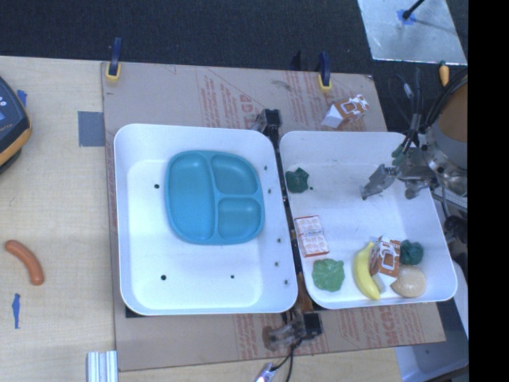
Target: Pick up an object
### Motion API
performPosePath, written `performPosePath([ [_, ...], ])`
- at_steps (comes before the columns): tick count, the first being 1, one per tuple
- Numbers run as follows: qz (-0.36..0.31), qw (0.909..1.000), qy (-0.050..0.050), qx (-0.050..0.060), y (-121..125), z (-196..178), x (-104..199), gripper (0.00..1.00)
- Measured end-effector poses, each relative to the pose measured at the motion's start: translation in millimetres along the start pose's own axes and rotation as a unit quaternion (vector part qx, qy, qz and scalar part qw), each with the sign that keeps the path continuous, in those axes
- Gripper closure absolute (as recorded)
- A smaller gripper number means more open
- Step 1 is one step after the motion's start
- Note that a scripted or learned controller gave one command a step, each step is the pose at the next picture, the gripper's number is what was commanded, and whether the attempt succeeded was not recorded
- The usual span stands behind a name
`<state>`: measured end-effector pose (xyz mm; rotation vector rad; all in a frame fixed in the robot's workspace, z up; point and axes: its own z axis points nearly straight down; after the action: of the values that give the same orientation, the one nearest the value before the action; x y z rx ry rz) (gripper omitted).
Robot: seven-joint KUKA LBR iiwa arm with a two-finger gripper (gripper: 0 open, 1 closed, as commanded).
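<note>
The right bin (342, 151) holds several small things. A dark green lump (297, 180) lies near its left wall and a red-and-white packet (310, 235) sits below that. Along the front lie a light green leafy piece (328, 274), a yellow banana (365, 270), a small brown-and-white packet (387, 255), a dark green piece (411, 251) and a beige lump (409, 282). My gripper (392, 188) hangs over the bin's upper right, open, with nothing between its fingers. It is well apart from every item.
The left bin (135, 237) holds a blue divided plate (215, 196). A brown-and-white packet (346, 110) lies on the cardboard behind the right bin. A sausage (25, 261) lies on the bench far left, and a yellow-and-black device (9, 122) sits at the left edge.
</note>
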<state>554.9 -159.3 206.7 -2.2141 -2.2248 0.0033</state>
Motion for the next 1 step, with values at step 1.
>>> performPosePath([
  [1,0.0,1.0,0.0,0.001,-44.2,102.7,-11.1,0.0],
])
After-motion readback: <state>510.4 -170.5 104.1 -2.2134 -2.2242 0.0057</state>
